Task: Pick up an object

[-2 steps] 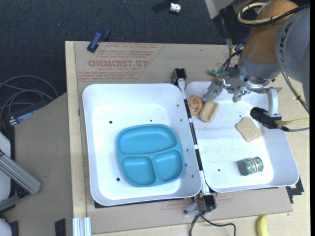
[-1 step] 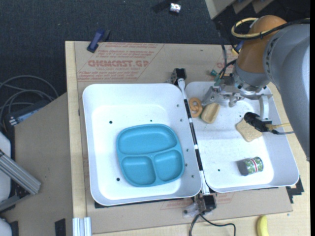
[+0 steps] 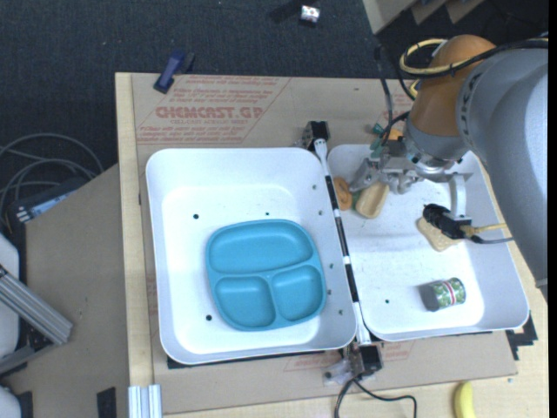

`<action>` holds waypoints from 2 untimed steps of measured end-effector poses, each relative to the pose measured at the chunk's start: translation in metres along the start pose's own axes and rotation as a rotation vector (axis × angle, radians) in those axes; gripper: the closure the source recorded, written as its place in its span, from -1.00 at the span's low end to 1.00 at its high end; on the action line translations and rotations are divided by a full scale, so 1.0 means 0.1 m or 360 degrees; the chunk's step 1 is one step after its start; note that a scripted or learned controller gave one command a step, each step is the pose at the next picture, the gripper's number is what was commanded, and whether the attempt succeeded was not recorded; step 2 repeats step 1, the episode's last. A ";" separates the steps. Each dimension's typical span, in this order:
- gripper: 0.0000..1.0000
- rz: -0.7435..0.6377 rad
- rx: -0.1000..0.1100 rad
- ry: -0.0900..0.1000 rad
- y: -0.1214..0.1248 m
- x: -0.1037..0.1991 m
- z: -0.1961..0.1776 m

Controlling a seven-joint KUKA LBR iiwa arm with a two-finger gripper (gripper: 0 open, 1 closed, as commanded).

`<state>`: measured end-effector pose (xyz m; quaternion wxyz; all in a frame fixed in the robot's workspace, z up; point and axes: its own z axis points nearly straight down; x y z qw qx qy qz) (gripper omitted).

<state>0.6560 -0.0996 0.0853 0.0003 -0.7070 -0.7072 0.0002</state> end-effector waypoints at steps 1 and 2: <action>1.00 -0.0002 -0.0006 -0.0001 0.01 0.01 -0.11; 1.00 -0.0002 -0.0006 -0.0001 0.01 0.01 -0.11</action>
